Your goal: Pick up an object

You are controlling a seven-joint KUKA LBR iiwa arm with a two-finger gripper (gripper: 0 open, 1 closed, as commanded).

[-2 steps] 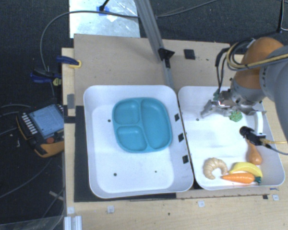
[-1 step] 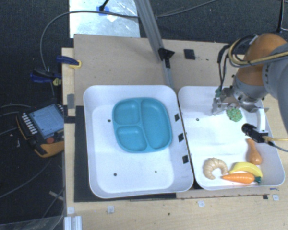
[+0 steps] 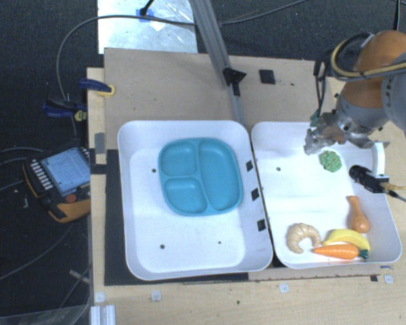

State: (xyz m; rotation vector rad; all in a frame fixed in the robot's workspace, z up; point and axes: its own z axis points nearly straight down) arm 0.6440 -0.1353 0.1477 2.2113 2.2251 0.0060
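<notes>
hovering the claw (image 3: pixel 317 141) low over the back part of the right bin (image 3: pixel 284 147), just left of the broccoli (image 3: pixel 331 160) and close to touching it. not being able to tell from this slant whether open or closed, and seeing nothing gripped. judging the broccoli as the likely target, being the nearest piece and lying alone on bare white floor toward the bin's back right. probably needing to be shifting a little right and forward, centring over the green lump before dropping, then closing gently around its widest part. guarding against an off-centre pinch sending so small and knobbly a piece rolling or squirting away, and against shoving it toward the right wall instead of straddling it. noting, well apart at the front of the same bin, a croissant (image 3: pixel 303 236), a banana (image 3: pixel 348 237), a carrot (image 3: pixel 336 252) touching the banana's lower edge, and a tan drumstick (image 3: pixel 356 215) just behind them near the right wall. reckoning that bunch a harder pick than the lone broccoli, though not blocking the way down to it. seeing a blue divided plate (image 3: pixel 199 176) in the left bin (image 3: pixel 132 202), well out of the way. minding a grey pole (image 3: pixel 213 32) slanting up from the counter (image 3: pixel 162 80) behind the gap between the bins, near the arm's side but not crossing the descent.
</notes>
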